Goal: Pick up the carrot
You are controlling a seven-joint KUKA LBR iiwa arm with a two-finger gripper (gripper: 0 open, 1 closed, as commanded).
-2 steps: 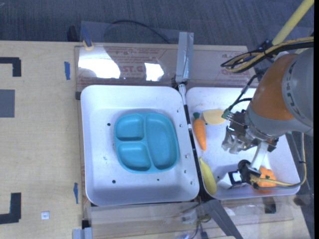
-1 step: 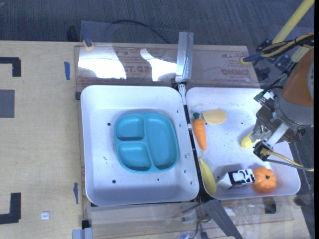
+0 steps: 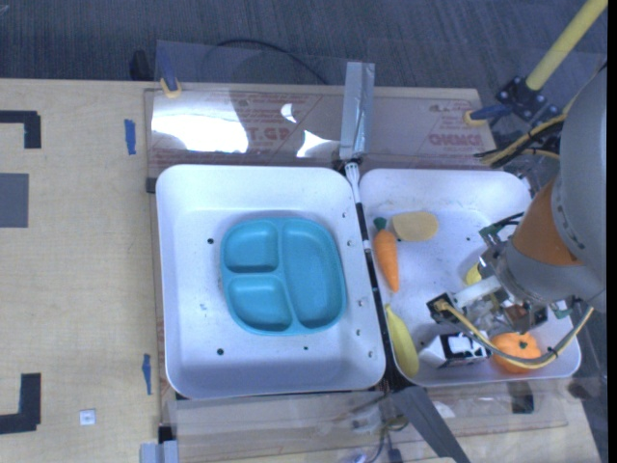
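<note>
Against the left wall of the right bin, the carrot lay lengthwise, its green stem end toward the far side and its tapered tip pointing toward the near rim, just beside a pale tan, rounded piece that looked like a bread slice or potato. The gripper hung well apart from it, low over the near right part of the same bin, close to an orange fruit and a yellow banana; cables and brackets crowded its tip, so whether it stood wide or narrow could not be told, and nothing could be seen held in it. For the step in hand, reaching the carrot, a good approach would likely carry the tool across toward the bin's left wall, centre it over the carrot's thicker middle, and set the closing direction across the carrot's short axis, leaving room for the wall-side finger. The carrot looked smooth, slim and conical, probably hard moulded plastic that could roll or slip if pinched near the tip. The left bin was glossy white with rounded corners, and it held a turquoise plate with 3 compartments.
</note>
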